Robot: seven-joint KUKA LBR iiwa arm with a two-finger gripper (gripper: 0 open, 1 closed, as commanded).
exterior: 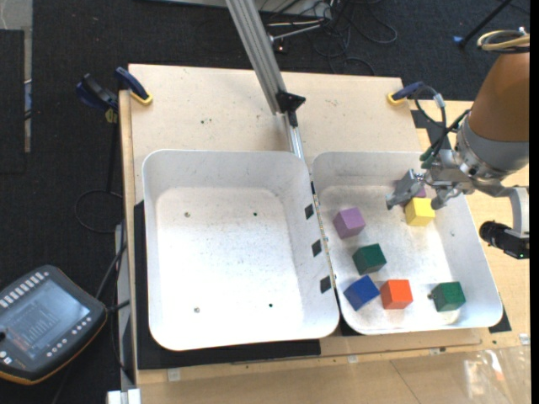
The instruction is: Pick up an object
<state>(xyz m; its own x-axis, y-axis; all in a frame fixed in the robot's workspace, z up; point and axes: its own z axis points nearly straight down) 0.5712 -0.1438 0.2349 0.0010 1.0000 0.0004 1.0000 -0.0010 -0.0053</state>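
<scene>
Gripper (418, 194) sits over the right bin (472, 251), in its upper part, and the yellow cube (419, 212) looks to be just below the fingertips; you cannot tell whether the fingers are apart or closed on it. Below it you see a purple cube (349, 221), a dark green cube (369, 258), then blue (361, 292), orange (397, 294) and green (448, 295) cubes along the near wall.

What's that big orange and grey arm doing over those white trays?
It is trying to pick up a block. Its hand sits low in the right tray, right at a yellow block. Purple, two green, blue and orange blocks lie nearby in that tray.
</scene>
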